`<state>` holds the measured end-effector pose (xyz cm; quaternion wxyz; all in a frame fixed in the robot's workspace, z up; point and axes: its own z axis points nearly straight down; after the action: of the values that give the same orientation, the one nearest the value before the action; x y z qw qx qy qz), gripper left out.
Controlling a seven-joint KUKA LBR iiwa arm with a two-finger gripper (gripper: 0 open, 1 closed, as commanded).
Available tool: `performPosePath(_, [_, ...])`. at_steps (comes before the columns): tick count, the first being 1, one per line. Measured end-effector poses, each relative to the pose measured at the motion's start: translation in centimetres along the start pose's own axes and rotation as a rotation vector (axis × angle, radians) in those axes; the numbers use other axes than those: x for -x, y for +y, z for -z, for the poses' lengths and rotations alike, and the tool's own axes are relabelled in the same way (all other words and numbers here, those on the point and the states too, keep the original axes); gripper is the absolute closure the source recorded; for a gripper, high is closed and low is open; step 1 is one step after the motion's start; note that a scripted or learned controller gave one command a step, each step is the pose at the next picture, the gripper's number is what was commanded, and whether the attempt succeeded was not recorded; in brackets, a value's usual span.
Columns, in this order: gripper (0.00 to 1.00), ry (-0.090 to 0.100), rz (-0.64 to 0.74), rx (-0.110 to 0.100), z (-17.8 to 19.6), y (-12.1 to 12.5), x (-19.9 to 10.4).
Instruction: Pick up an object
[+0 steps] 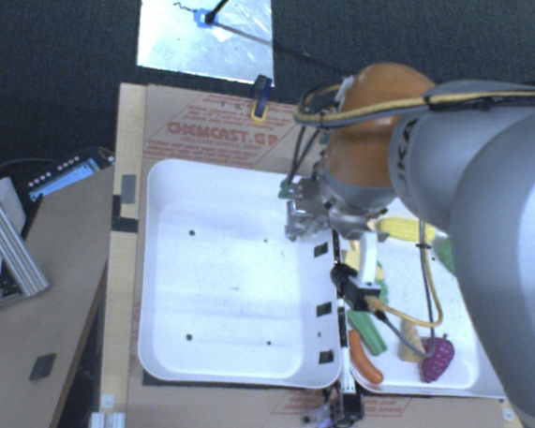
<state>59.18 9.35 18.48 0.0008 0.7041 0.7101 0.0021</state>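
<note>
Two shallow white bins are sitting side by side on the worktop [121, 270], resting on a brown cardboard sheet [210, 128] with red print. Nothing but a few dark specks is showing on the floor of the left bin [223, 279]. The right bin [469, 374] is holding the toys, and most of it is lying under the arm [478, 182], which is reaching in from the right edge with its orange band [375, 125] bulging above the wrist.

Several small objects are crowding the right bin's near corner by the divider: a purple grape-like cluster [436, 358] with a bumpy surface, an orange carrot-shaped piece [366, 364] lying lengthwise along the divider, and a green piece [366, 329] just beside and above it. A yellow corn-like piece [399, 230] is peeking out farther back, next to the wrist.

Hanging over the divider near the far edge of the bins, the pincer [301, 223] is looking metallic; whether it is open or closed cannot be told, and no object is visible in it. Cables are trailing from the wrist down toward the toys.
</note>
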Motion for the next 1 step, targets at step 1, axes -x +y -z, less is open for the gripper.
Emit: performPosePath(1, [1.0, 0.0, 0.001, 0.006, 0.64, 7.54, -5.75])
